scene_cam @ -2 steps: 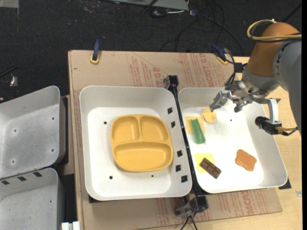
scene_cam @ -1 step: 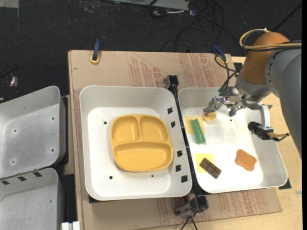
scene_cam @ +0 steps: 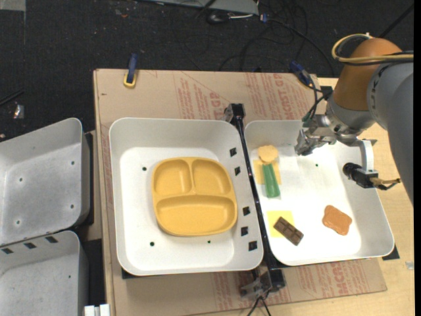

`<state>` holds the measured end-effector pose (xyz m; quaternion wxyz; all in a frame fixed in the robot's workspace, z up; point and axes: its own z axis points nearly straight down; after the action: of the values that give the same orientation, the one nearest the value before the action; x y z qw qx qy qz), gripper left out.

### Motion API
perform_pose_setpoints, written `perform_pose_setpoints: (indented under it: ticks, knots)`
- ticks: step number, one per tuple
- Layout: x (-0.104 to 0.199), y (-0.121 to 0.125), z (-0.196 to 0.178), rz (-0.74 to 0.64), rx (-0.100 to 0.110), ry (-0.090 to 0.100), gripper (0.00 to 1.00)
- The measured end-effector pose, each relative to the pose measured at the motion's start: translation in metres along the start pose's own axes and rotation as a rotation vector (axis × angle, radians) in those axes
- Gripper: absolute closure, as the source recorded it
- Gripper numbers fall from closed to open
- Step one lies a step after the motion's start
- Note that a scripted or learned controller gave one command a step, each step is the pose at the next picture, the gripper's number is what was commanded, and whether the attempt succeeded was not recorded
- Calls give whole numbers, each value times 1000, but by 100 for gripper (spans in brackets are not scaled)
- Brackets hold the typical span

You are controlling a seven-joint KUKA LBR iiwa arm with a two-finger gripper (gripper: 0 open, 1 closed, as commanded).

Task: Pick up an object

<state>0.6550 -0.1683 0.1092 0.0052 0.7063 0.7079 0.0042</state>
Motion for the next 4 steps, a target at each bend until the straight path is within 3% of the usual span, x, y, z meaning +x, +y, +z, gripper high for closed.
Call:
perform_pose_setpoints:
  ticks: [3, 4]
  knots:
    - [-8, -5, -156, 0, 6, -1, 100]
    - [44, -12, -152, -4, 14, 2, 100]
